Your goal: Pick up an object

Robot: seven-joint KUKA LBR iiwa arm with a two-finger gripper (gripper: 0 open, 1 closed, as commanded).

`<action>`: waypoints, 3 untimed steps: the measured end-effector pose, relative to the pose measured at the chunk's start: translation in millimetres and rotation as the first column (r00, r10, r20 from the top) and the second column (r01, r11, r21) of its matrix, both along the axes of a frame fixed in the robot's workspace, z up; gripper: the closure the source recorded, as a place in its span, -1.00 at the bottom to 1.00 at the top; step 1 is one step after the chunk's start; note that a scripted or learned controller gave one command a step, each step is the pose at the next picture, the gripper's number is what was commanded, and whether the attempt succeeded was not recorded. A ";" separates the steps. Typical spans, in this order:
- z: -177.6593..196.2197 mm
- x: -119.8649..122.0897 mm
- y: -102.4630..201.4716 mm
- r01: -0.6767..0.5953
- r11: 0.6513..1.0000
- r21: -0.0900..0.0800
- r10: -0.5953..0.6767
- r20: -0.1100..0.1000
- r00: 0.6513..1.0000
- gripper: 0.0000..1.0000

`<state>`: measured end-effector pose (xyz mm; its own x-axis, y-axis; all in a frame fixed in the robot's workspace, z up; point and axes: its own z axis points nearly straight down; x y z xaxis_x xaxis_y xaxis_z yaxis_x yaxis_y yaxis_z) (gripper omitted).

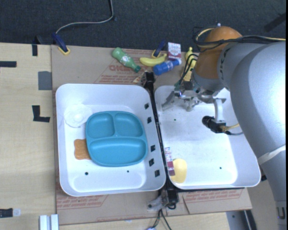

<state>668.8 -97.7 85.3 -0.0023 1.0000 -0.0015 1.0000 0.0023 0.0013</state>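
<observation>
I see a glossy blue plastic tray (117, 138); smooth white plastic bins (67, 176); matt brown cardboard (86, 68) beneath; pale wood-look counter (17, 143).

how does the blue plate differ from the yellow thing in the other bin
The blue plate is large, has three compartments and lies mid left bin; the yellow thing is small, rounded and plain, tucked at the right bin's near-left edge. The plate overlaps an orange item; the yellow thing lies beside a small packet.
</observation>
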 end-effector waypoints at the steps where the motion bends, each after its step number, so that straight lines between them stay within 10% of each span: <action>1: 0.3 -9.8 1.5 0.002 1.000 -0.001 -0.002 0.001 1.000 -1.00; 3: 0.0 0.0 3.3 0.002 1.000 0.001 -0.002 0.000 1.000 -1.00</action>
